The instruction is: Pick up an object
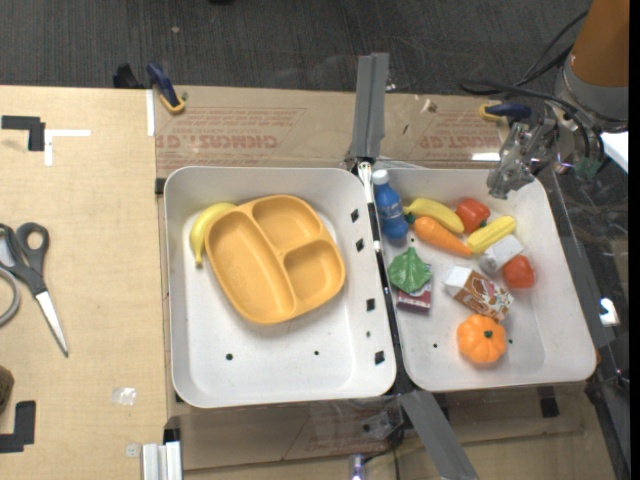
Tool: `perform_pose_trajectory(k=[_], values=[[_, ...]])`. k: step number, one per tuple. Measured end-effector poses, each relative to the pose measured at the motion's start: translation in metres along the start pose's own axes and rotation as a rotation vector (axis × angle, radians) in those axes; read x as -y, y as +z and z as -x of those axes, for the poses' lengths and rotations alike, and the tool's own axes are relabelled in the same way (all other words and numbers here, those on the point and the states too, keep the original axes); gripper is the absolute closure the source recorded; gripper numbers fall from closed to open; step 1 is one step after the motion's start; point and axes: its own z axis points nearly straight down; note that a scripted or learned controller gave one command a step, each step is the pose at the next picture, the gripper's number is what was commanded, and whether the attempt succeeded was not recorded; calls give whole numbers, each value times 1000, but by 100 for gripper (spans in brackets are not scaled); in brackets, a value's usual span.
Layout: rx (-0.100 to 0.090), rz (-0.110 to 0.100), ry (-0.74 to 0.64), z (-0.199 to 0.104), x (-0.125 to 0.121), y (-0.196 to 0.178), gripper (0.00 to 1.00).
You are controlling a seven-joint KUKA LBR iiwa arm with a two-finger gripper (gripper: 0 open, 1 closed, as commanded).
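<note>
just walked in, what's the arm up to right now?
The grey arm's hand hovers over the far right corner of the right white bin, with nothing visibly in it. The toy food lies in that bin: orange pumpkin, orange carrot, blue bottle. The left bin holds a yellow divided plate.

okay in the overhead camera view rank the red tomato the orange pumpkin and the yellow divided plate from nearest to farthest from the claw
From the claw:
1. Red tomato, right bin's far side, just below the claw.
2. Orange pumpkin, right bin's near side.
3. Yellow divided plate, left bin.
</note>
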Motion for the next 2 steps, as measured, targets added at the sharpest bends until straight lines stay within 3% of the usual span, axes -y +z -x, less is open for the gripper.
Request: perform_pose_trajectory(k=[1,2], values=[[-4,0,18,-30,0,163,100],[0,1,-397,-29,74,184,100]])
